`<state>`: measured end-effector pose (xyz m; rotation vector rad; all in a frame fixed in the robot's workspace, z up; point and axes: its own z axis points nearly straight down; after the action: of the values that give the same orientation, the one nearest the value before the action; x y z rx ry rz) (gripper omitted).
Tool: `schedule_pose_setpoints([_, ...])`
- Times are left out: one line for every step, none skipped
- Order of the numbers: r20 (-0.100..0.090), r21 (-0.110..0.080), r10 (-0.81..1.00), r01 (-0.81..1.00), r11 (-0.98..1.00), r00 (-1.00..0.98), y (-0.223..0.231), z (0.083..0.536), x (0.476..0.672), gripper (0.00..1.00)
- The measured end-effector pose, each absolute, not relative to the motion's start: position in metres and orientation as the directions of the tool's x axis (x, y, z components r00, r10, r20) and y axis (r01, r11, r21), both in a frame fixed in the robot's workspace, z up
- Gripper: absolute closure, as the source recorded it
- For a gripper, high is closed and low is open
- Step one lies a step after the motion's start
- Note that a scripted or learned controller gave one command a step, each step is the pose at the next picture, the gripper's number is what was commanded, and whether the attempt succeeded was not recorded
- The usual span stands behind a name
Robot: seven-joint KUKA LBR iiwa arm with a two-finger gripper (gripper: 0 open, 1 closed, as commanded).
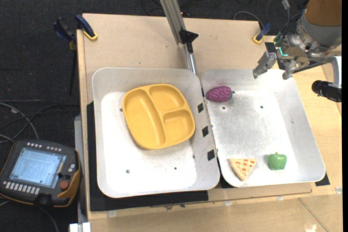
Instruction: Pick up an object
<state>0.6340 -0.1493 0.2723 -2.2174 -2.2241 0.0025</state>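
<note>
In the right bin [288, 117] lie three small objects: a purple bunch of grapes [218, 94] near its far left corner, a pizza slice [242, 167] and a green pepper [277, 161] near its front edge. My gripper [274, 68] hangs over the bin's far right edge, open, with nothing between its fingers. It is well to the right of the grapes and far from the pizza and pepper. A yellow divided plate [159, 115] rests in the left bin [109, 160].
A slanted metal pole [169, 0] runs from the top down to the gap between the bins. Clamps sit at the bench's far corners [87, 30]. A teach pendant [35, 171] lies off the bench at lower left.
</note>
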Motion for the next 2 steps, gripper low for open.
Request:
schedule_pose_setpoints([0.001,-0.007,1.000,1.000,0.000,0.000,-0.146,0.208,0.632,0.00])
schedule_pose_setpoints([0.000,-0.005,1.000,1.000,0.000,0.000,-0.148,0.164,0.635,0.00])
